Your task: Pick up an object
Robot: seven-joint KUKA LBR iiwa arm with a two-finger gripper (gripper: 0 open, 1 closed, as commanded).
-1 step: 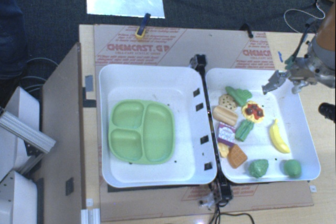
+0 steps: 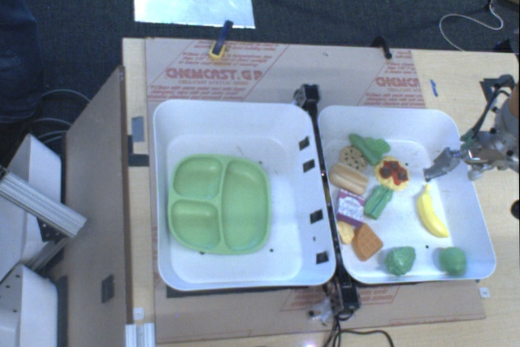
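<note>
Toy food in the right white bin (image 2: 467,199), one green sectioned plastic tray (image 2: 219,204) in the left.
One yellow plastic banana (image 2: 431,213), two green lumps; grey gripper (image 2: 439,166) beside them, grip state unreadable.

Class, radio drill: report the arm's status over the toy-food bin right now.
Gripper low over right white bin, holding nothing visible. Yellow toy banana nearest, just below it. Round pizza-like toy close alongside.
</note>
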